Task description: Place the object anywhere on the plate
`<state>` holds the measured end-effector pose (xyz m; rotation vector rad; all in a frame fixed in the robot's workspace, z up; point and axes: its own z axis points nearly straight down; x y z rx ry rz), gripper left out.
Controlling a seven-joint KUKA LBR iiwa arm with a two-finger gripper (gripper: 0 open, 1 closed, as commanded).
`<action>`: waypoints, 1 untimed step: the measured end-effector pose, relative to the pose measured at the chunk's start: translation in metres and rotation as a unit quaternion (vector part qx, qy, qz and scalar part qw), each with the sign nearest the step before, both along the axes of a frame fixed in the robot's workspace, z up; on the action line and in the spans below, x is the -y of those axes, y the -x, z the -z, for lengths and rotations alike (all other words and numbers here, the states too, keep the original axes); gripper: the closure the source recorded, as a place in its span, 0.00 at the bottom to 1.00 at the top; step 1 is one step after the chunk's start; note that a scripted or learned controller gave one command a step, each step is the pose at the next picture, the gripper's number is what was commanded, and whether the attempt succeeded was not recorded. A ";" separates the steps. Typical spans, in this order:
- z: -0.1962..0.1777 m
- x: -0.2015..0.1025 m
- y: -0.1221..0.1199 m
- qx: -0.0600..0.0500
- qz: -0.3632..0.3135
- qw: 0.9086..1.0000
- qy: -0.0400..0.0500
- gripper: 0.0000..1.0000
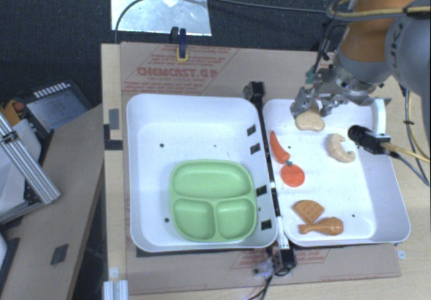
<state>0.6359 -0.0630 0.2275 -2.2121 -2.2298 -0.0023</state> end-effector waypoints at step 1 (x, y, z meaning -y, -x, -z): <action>0.008 -0.041 0.035 -0.001 0.000 1.000 0.000 1.00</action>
